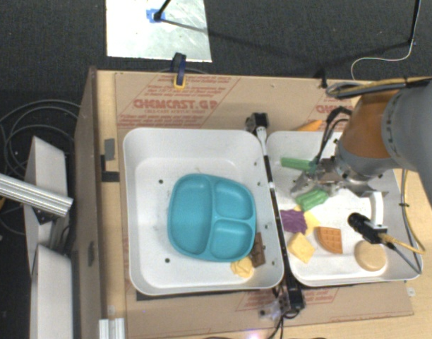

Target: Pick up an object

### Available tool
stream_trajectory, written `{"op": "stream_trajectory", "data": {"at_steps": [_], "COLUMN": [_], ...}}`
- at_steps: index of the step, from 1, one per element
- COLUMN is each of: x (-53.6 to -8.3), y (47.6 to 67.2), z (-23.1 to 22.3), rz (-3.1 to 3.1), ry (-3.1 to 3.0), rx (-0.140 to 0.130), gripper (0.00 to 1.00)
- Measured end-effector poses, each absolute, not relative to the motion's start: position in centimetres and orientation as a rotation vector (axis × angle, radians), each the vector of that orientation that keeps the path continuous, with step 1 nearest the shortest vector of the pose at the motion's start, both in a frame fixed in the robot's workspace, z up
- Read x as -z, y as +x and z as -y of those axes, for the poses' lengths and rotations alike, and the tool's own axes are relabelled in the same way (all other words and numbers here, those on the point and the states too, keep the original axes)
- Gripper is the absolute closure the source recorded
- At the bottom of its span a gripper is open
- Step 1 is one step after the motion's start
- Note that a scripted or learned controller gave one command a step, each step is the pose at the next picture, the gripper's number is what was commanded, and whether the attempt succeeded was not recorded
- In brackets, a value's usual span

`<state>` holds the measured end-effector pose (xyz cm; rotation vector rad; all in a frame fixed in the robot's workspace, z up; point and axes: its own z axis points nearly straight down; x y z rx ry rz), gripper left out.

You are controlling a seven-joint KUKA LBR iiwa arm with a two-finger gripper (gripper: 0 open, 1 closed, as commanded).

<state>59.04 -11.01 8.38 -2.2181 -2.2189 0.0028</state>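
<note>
My gripper (309,183) reaches into the right bin (392,277) from the right and hangs low over its upper left part. Directly below and touching or nearly touching it lies a green block (313,200). A second green piece (294,163) lies just above the gripper near the bin's back wall. A purple piece (294,221), a yellow wedge (301,248), an orange waffle-like piece (329,240) and a tan round disc (372,258) lie toward the bin's front. The arm's body hides the bin's right part.
The left bin (142,189) holds a blue divided plate (211,217). A small yellow piece (242,267) and a brown piece (258,251) lie at its front right corner. The rim between both bins (271,196) runs just left of the gripper.
</note>
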Motion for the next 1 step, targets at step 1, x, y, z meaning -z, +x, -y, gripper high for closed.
{"op": "stream_trajectory", "data": {"at_steps": [1], "x": [-9.55], "y": [59.41], "z": [11.07], "rz": [2.226], "ry": [-2.222], "rx": [0.005], "gripper": [1.0]}}
